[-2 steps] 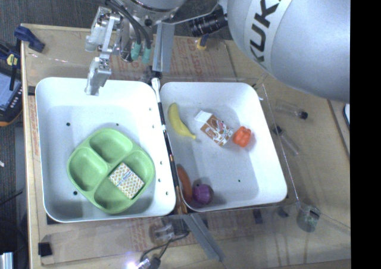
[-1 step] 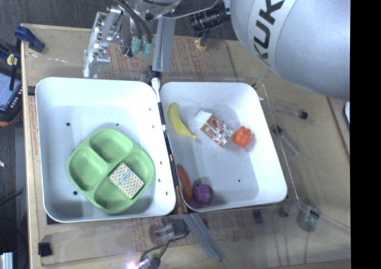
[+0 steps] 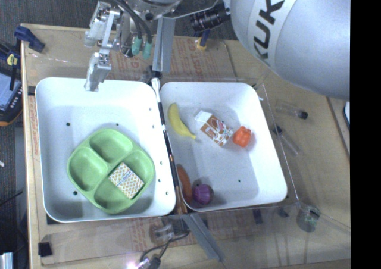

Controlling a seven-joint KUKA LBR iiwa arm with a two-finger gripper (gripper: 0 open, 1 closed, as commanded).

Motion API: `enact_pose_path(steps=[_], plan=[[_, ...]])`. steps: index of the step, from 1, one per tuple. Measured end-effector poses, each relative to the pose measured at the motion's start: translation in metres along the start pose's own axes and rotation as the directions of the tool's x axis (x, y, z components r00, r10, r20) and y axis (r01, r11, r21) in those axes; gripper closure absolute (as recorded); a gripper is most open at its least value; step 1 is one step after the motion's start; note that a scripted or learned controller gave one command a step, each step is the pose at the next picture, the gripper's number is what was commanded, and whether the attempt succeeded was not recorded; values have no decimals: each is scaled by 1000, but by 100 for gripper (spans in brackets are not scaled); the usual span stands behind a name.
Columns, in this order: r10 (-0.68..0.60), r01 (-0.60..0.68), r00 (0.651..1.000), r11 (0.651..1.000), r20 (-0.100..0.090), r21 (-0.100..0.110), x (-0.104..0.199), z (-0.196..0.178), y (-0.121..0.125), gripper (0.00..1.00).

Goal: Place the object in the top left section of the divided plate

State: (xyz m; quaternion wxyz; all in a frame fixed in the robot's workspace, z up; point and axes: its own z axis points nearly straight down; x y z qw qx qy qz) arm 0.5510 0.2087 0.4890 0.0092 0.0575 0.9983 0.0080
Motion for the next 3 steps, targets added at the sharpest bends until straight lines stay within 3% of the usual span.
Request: enact_pose_path(steps=[1,2,3], plan=[[-6,6,1000,1000,4,-4,0,-11,3,100],[-7,7,1000,1000,4,-4,0,-11,3,0],[-13,13,1000,1000,9,-9,0,-23,6,100]])
